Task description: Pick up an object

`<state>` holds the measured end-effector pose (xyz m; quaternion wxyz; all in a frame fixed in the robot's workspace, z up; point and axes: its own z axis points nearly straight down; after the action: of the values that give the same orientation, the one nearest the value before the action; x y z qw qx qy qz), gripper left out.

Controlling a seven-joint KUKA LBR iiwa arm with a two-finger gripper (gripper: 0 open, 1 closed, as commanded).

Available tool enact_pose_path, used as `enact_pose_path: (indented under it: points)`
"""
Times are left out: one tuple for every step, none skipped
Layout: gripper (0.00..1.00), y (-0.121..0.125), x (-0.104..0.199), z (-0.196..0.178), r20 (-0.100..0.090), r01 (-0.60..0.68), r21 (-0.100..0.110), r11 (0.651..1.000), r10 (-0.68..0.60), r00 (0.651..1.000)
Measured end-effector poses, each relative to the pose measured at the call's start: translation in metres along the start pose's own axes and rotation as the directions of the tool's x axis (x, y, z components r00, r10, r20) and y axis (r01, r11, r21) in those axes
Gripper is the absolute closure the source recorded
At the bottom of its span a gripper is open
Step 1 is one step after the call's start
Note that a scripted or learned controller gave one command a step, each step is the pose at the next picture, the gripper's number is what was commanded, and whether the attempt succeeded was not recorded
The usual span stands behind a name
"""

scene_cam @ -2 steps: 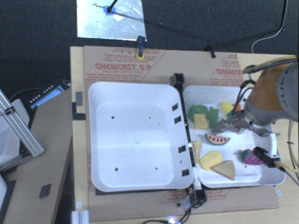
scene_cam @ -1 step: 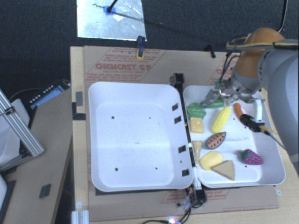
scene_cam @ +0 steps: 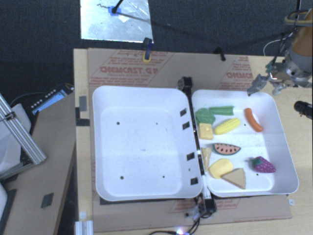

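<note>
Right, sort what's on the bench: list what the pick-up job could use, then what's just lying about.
For the job: pincer; right bin holding green pepper, corn, sausage, cheese cube, watermelon slice, lemon, bread wedge, grapes.

Lying about: left bin, yellow clamp, foil sheet.

Even, fairly bright light with soft shadows; glare on the foil sheet (scene_cam: 116,13) at eleven o'clock, overall slightly soft focus.
</note>
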<state>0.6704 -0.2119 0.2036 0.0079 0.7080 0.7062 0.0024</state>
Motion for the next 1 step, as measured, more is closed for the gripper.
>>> enact_pose_path:
  points:
    - [0.0, -0.0039, 0.0075, 0.1202, -0.008, 0.007, 0.016, 1.0, -0.007, 1.0]
